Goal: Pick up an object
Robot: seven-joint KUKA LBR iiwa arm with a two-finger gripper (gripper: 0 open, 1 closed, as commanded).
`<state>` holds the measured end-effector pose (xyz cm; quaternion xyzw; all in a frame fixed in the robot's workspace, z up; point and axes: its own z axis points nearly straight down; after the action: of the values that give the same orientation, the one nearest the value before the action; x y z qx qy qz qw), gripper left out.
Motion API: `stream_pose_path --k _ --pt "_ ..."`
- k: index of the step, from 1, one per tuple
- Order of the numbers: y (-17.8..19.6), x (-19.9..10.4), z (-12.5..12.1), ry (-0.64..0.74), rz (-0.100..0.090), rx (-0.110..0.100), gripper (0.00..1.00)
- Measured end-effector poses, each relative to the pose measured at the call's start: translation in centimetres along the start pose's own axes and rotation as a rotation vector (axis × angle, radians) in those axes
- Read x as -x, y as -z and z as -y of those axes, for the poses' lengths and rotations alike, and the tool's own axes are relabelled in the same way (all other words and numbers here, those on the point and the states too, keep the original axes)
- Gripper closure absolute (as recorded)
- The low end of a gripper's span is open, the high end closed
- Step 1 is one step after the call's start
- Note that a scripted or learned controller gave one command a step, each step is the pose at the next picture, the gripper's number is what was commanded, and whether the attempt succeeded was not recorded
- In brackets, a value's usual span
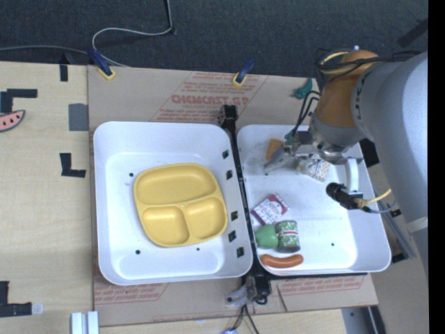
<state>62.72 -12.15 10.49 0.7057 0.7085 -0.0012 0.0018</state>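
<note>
Arm: grey with orange band, reaching in from the right over the right bin (379, 252).
Gripper (278, 160): low at the bin's upper left; fingers apart, nothing between them.
Orange piece (275, 147): just beside the fingertips.
Patterned packet (318, 168): under the wrist.
Sausage (281, 259): by the front wall, long axis left to right.
Green can (288, 234): on its side, beside a green ball (265, 236).
Pink packet (269, 208): tilted, mid-bin.
Left bin (111, 186): holds a yellow divided tray (181, 204).
</note>
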Motion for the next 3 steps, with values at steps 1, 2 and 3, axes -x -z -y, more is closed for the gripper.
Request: stream_pose_path --k 1,2,3 --pt "0.9 -0.1 0.0 0.001 0.0 -0.001 1.0" --pt "0.9 0.0 0.0 0.001 0.0 -0.001 0.0" --pt "-1.9 -1.6 -3.0 -0.002 -0.004 0.0 0.0"
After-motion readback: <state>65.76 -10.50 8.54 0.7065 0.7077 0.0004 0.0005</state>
